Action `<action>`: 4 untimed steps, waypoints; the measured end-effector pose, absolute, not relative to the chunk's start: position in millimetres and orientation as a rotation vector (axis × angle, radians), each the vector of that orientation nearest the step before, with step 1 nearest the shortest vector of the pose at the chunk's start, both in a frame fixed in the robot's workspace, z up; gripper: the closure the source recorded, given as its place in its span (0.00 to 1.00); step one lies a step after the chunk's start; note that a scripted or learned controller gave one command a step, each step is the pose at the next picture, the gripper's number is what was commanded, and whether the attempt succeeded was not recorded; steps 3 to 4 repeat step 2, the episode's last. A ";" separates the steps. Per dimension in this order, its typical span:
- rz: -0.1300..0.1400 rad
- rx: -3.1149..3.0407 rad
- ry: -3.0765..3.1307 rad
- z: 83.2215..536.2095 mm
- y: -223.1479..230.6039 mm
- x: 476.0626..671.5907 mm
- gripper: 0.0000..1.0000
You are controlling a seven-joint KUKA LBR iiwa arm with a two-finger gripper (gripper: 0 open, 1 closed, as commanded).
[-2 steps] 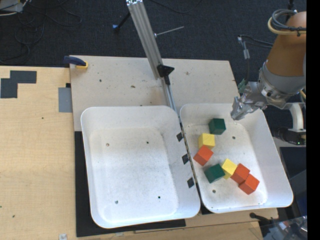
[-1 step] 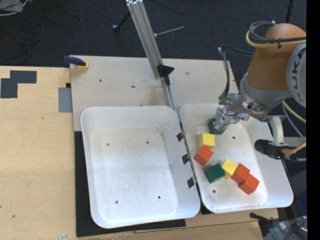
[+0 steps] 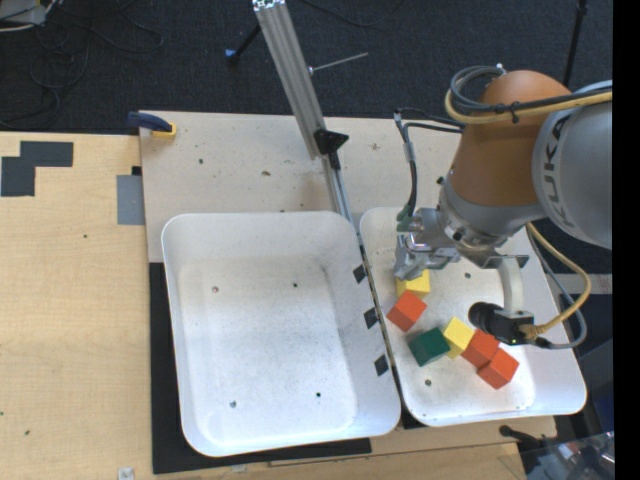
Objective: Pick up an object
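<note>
My gripper (image 3: pixel 415 266) hangs over the left part of the right bin (image 3: pixel 560 393), pointing down. Directly beneath its tip lies a yellow block (image 3: pixel 416 283), partly covered by it; whether they touch I cannot tell. Just in front of that sits an orange-red block (image 3: pixel 406 311). Further toward the bin's front lie a green block (image 3: pixel 428 348), a second yellow block (image 3: pixel 458 334) and two red blocks (image 3: pixel 481 348) (image 3: pixel 500 368), bunched close together.
The left bin (image 3: pixel 190 258) stands beside the right one, their rims meeting along a line with black clips (image 3: pixel 368 316). A slanted aluminium bar (image 3: pixel 295 78) rises behind the bins. The arm's orange and grey body covers the right bin's back.
</note>
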State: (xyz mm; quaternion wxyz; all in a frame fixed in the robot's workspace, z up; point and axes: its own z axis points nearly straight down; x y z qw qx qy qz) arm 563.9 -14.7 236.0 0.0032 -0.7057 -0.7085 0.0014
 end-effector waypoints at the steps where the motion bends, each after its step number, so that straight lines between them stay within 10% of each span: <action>1: 0.003 -2.212 -2.223 242.7 28.0 541.7 1.00; 4: 0.006 -2.213 -2.221 225.8 73.8 518.0 1.00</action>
